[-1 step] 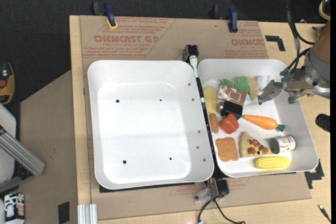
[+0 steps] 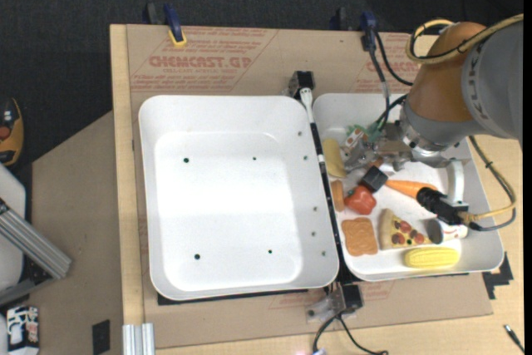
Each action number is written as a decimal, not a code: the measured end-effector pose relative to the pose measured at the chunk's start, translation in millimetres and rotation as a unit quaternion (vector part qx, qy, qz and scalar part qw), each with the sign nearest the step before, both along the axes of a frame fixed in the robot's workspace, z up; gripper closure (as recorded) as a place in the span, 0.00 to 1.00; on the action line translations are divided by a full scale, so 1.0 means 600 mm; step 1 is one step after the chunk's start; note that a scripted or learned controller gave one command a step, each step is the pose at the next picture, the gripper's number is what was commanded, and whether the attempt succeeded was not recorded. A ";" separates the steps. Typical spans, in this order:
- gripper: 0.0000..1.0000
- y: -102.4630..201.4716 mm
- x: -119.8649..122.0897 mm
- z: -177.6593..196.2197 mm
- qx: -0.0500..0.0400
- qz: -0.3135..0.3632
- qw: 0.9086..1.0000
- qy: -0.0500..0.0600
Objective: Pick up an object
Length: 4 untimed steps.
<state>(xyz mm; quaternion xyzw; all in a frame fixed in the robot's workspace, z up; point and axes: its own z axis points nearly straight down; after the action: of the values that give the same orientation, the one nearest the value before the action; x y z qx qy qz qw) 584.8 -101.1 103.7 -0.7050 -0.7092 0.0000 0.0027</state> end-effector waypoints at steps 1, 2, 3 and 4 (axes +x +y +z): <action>1.00 -0.007 -0.002 0.027 -0.002 -0.003 1.000 -0.002; 1.00 0.120 0.014 0.143 -0.001 0.001 1.000 -0.006; 1.00 0.230 -0.093 0.237 -0.001 0.000 1.000 -0.001; 1.00 0.257 0.002 0.434 -0.001 -0.001 1.000 -0.011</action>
<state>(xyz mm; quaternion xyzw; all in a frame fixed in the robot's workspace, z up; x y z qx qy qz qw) 586.1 53.1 363.9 -0.7057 -0.7085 -0.0066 -0.0059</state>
